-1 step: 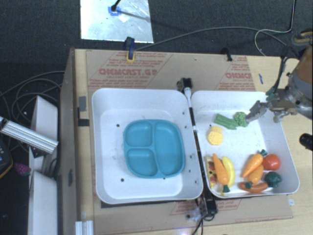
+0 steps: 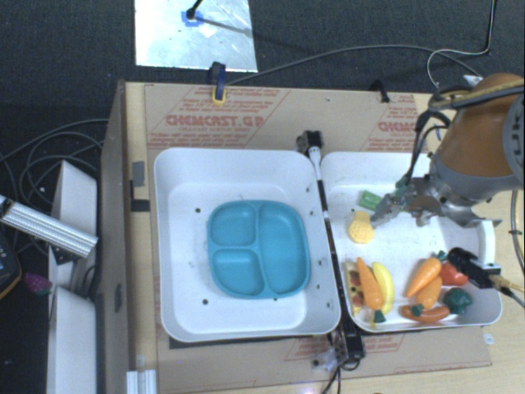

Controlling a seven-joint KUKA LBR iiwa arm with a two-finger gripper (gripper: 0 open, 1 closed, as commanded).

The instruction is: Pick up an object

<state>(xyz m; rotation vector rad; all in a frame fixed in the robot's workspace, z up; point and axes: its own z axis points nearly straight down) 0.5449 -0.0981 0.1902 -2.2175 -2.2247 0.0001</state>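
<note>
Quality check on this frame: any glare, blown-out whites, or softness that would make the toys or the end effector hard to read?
Camera view: the overall image is soft and low in detail; the shiny sheet at the top glares; the white bins run near blown-out, though their rims still read; toy food in the right bin keeps strong colour but blurred edges; the end effector is dark and smeared against the arm, so its fingers cannot be resolved.

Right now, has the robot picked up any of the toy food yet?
Not yet, as far as the view shows. Done: the arm has reached into the right bin, and the gripper sits low between the green piece and the yellow piece. In hand: nothing is visibly between its fingers. Left: grab one toy and lift it. The carrots, the banana and the blue plate lie untouched.
</note>
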